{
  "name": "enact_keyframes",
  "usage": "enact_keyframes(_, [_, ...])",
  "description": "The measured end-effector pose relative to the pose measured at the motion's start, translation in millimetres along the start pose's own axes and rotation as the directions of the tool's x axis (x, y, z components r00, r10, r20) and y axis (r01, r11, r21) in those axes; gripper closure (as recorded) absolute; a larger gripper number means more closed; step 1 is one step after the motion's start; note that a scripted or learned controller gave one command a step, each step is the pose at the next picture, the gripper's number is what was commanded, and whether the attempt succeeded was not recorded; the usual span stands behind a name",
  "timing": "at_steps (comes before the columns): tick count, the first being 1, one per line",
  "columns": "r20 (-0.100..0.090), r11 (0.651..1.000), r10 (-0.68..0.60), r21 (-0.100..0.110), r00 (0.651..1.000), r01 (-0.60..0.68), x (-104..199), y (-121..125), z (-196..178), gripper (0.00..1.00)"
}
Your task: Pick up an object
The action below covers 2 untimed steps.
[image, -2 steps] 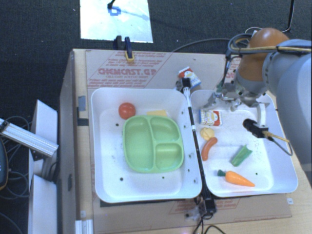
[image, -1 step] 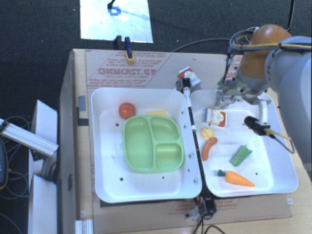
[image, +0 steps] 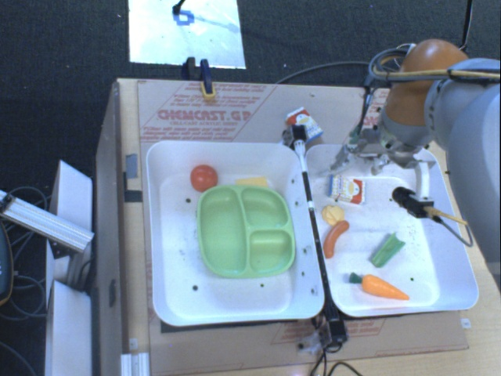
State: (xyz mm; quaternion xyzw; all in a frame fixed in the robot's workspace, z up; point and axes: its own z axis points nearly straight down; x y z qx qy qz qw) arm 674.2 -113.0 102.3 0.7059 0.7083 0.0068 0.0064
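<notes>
Overhead, the tool (image: 362, 149), grip state unclear, hovers at the right bin's (image: 458, 284) far rim.

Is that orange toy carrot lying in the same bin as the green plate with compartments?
No, the orange toy carrot lies in the right white bin, while the green compartment plate sits in the left white bin.

Brown board (image: 203, 116) with red CHEMCAST lettering is lying flat as the work surface, a blue and yellow clamp (image: 205, 81) is gripping its far edge, and a shiny sheet (image: 184, 22) is lying on dark carpet (image: 63, 22) beyond
</notes>
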Motion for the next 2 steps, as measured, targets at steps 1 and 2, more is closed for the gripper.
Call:
enact_keyframes(1, [0.001,1.000,-0.001,0.017,1.000,0.001,14,-5,17,0.00])
enact_keyframes(2, [0.001,1.000,-0.003,0.013,1.000,0.003,14,-4,6,1.00])
